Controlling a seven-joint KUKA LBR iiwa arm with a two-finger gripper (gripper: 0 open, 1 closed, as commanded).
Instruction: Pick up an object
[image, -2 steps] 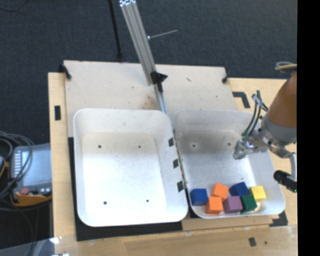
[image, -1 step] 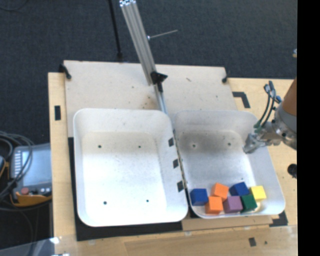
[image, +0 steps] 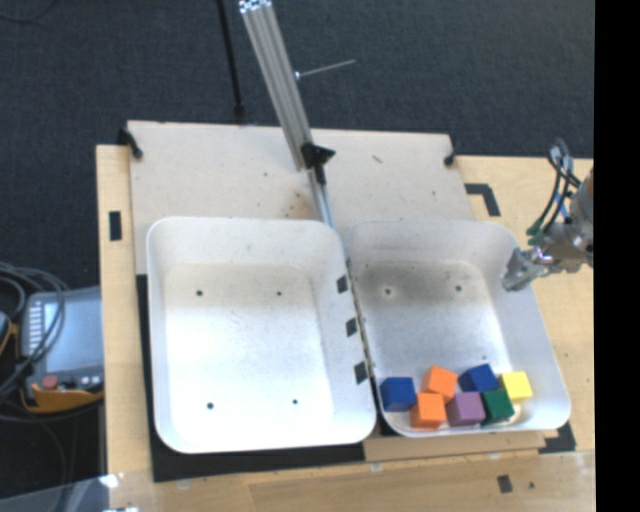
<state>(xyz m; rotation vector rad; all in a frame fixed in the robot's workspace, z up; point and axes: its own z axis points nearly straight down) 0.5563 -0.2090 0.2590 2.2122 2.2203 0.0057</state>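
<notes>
Fixed overhead cam, slanted down on both bins (image: 250, 330), mid-range.

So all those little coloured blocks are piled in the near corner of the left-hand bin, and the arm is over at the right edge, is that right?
Not quite. The coloured blocks sit in the near corner of the right bin, not the left bin. The rest holds: the camera view shows the gripper at the right bin's right edge, apart from the blocks.

Two white bins, the left bin (image: 250, 330) and the right bin (image: 440, 300), sit on a pale wood tabletop (image: 115, 300). Cubes: two blue (image: 398, 392) (image: 480, 377), two orange (image: 441, 380) (image: 429, 409), purple (image: 465, 408), green (image: 498, 405), yellow (image: 517, 385).
</notes>
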